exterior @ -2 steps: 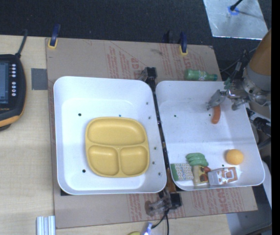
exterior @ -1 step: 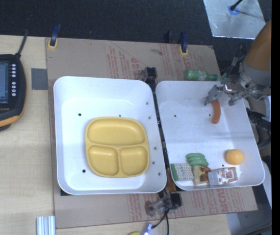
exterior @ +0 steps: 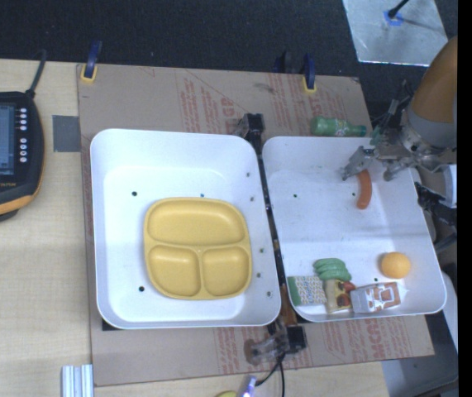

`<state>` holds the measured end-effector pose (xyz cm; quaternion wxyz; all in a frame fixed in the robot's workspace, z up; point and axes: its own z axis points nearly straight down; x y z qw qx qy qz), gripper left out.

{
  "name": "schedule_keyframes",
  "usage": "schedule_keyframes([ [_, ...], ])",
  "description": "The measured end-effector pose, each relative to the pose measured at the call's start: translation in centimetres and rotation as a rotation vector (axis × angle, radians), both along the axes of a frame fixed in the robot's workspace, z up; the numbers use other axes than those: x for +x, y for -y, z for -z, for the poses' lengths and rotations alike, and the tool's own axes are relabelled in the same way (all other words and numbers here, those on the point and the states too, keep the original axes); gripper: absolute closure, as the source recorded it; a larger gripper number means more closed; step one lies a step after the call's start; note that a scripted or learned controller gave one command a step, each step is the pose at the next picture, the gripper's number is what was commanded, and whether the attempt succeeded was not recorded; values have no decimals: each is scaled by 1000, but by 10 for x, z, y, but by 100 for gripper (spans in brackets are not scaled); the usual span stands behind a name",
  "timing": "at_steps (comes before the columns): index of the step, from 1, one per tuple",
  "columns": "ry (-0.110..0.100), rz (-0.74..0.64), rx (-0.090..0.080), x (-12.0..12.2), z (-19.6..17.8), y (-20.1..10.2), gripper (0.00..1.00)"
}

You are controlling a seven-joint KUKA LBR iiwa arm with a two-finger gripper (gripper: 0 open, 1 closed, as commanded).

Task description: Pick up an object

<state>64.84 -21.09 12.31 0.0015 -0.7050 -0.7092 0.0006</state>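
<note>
Hand (exterior: 374,162) spread wide above the sausage (exterior: 364,190), gripping nothing.

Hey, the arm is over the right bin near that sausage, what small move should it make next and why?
Probably a short drop straight down. The end effector hangs at the upper end of the sausage in the right bin, with bare floor around the sausage, so a small descent should put the fingers around it.

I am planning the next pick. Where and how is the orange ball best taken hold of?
Grip the ball across its middle, coming straight down from above. It is round, so any finger direction works, and it lies apart from the cartons and the bin's walls.
</note>
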Motion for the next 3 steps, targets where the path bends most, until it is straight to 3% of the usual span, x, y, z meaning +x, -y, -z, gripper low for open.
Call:
schedule_keyframes([
  [3, 3, -1, -1, 7, 3, 0, 0],
])
